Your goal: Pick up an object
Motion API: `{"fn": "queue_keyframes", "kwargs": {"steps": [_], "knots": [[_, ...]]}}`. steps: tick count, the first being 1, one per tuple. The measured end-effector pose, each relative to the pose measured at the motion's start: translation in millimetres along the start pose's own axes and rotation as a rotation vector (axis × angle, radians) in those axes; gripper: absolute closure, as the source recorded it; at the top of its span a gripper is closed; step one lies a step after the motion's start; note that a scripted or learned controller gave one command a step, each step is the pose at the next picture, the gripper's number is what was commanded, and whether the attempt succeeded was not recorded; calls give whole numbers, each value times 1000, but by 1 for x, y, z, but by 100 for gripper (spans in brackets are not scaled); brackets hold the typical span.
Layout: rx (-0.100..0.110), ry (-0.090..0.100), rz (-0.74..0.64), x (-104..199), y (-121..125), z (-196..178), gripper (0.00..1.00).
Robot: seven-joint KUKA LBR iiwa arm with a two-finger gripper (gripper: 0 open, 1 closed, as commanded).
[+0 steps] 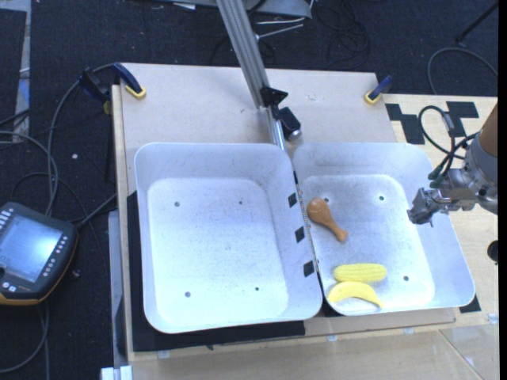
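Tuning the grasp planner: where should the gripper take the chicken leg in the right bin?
Probably the thin shank of the chicken leg, from above, fingers across its width. It lies flat and slanted, fat end up-left, thin end down-right, apart from the corn and banana.

Two white bins are sitting side by side: left bin (214, 236), right bin (444, 252). Three objects are lying in the right bin: one brown drumstick (326, 217) toward its left side, one corn cob (360, 273) nearer, one banana (354, 293) nearest, just beside the corn. Two yellow-tipped clamps are gripping the bench's far edge: far-left clamp (123, 79), far-right clamp (377, 89). One handheld pendant (32, 252) is lying on the floor at left.
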State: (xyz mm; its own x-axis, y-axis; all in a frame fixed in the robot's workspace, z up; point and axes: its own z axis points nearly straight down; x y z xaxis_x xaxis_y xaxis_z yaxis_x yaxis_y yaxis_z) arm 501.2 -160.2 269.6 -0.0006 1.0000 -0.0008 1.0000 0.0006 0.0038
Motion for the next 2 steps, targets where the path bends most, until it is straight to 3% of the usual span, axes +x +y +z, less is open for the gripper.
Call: {"fn": "queue_keyframes", "kwargs": {"steps": [2], "knots": [[5,2,-4,91,40,25,100]]}}
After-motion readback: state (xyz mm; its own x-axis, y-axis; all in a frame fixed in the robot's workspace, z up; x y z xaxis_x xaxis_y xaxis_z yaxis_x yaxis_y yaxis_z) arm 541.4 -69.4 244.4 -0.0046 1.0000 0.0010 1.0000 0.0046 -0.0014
